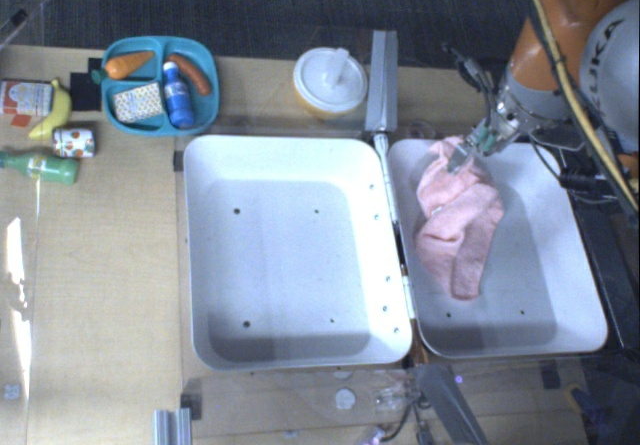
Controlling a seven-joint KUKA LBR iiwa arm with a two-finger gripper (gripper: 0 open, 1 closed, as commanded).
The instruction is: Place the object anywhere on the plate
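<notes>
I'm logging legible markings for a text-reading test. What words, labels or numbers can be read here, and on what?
"KU": partial letters on the arm's grey housing, cut off by the frame edge.
Small carton and can on the bench: printing too blurred to read.
Blue bottle in the divided tray: label unreadable.

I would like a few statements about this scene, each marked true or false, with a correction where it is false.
1. The pink cloth lies in the right bin. True.
2. The claw hangs over the left bin. False: it is at the cloth's upper end, over the right bin.
3. The blue divided plate stands on the bench beyond the left bin. True.
4. The cloth is already on the plate. False: it is in the right bin.
5. A banana lies left of the plate. True.
</notes>
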